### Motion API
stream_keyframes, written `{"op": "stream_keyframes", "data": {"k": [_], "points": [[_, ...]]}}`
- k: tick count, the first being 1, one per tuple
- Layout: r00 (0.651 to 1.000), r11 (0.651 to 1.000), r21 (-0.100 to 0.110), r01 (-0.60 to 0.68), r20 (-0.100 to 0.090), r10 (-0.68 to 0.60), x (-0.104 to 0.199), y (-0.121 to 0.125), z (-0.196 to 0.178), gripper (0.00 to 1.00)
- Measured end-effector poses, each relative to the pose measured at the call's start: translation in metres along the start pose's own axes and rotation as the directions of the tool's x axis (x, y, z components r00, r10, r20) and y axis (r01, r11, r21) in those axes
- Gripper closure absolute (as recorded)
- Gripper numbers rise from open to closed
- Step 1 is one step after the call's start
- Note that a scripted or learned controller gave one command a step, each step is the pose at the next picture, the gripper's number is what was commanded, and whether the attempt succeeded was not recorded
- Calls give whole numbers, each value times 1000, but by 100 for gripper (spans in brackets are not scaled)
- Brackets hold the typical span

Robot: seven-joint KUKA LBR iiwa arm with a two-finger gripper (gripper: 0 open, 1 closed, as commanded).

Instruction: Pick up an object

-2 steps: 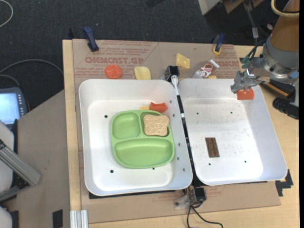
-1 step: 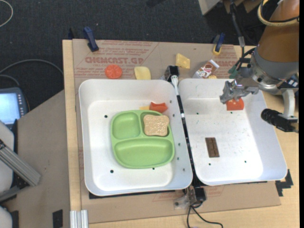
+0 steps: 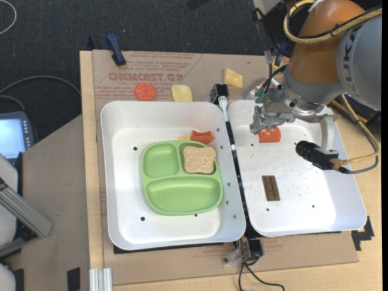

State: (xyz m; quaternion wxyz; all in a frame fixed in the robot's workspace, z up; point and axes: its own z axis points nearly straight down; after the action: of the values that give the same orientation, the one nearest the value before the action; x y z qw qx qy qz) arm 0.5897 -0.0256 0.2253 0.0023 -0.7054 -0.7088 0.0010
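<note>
Orange block (image 3: 270,135) seemingly just under hand (image 3: 264,124).

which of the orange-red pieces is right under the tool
The orange block in the right bin, directly below the tool; the other pieces lie in the left bin and on the board.

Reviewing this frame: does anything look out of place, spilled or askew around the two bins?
Yes. Three toy food pieces lie on the bench behind the left bin, outside both bins: a red round piece, a pale yellow piece and a yellow wedge. Dark specks dot the right bin floor.
</note>
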Motion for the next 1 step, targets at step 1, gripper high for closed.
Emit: {"op": "stream_keyframes", "data": {"k": [1], "points": [[1000, 1000, -11, 1, 1, -1, 57, 21, -32, 100]]}}
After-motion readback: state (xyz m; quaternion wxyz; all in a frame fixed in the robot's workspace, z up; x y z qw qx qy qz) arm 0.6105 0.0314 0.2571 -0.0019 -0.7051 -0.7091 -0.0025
